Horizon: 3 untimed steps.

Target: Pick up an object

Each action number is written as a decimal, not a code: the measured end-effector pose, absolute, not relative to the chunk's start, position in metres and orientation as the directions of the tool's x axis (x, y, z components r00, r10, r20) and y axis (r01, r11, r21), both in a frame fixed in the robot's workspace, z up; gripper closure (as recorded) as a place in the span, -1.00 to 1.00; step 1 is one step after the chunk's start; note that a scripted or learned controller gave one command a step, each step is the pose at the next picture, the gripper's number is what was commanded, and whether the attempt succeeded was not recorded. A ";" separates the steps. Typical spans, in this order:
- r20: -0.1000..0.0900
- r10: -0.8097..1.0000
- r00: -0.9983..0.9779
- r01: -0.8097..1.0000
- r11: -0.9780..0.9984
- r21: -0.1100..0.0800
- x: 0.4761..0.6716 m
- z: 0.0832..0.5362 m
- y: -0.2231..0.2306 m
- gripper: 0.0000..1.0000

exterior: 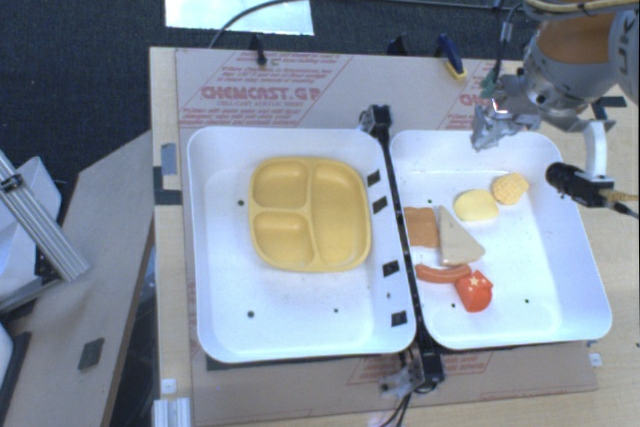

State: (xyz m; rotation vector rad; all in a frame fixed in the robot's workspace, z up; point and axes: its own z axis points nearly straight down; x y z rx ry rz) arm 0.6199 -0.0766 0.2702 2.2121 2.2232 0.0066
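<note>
While hovering at the far rim of the right bin (575, 300), tool (490, 133) carrying nothing, grip state impossible to tell, with the round cracker (510, 187) and pale yellow food piece (476, 206) lying just nearward, toward the bin's middle.

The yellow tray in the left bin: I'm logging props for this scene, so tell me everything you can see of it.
The yellow tray is a pale yellow, roughly square plate with rounded corners, plastic by its look. Raised ridges split it into three compartments: a large one on the right, two smaller ones on the left. It lies flat and upright on the floor of the left white bin, near the middle, turned slightly askew. No food lies in it and nothing else touches it.
</note>
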 end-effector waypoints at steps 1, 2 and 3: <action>0.000 1.000 -0.008 1.000 0.008 0.002 0.614 0.255 -0.032 1.00; 0.001 1.000 -0.008 1.000 0.008 0.000 0.603 0.239 0.016 1.00; 0.001 1.000 -0.009 1.000 0.009 0.000 0.585 0.225 0.068 1.00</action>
